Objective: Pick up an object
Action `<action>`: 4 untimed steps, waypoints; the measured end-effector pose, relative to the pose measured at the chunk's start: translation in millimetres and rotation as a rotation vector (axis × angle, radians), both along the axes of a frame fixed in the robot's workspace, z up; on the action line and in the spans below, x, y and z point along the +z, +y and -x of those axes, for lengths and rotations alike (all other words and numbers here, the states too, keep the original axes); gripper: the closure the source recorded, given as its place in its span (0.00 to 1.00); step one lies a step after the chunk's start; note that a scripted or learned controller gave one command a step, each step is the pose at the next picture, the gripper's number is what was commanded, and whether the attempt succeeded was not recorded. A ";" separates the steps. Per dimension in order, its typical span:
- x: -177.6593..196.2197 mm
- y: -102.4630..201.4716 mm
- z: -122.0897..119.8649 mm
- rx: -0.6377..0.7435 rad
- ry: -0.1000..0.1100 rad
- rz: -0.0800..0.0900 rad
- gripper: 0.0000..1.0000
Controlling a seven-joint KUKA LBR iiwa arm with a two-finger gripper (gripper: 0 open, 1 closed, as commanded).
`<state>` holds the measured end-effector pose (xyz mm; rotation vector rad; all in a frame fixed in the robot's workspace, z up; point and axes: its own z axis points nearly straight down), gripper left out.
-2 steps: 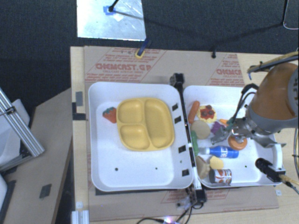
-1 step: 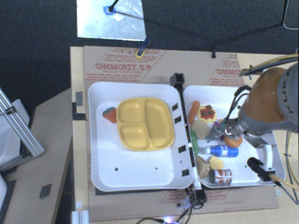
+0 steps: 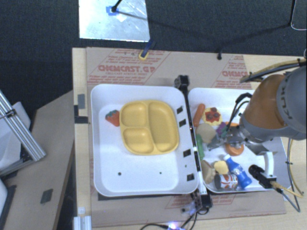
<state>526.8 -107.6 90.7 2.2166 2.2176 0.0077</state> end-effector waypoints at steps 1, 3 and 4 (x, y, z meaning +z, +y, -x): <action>13.4 -5.6 -3.2 -0.003 -0.018 0.014 1.00; 118.8 -5.8 -10.0 0.005 0.000 0.000 1.00; 134.5 -5.8 -11.2 0.004 0.004 0.000 1.00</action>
